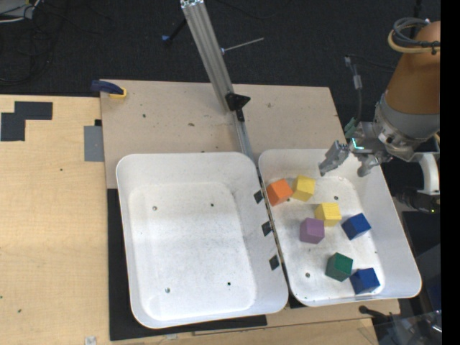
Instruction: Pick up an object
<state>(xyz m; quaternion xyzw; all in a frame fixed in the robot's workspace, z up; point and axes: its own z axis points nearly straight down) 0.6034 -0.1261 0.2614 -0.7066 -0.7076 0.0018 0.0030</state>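
The tool (350,161) hangs wide and empty above small, rigid, probably light blocks; the yellow block (305,187) suits a flat-sided pinch.

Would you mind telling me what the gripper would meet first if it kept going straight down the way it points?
Probably the bare white floor of the right-hand bin. The open gripper hangs above its far end, fingers apart, beyond the yellow cube and orange cube; depth is uncertain.
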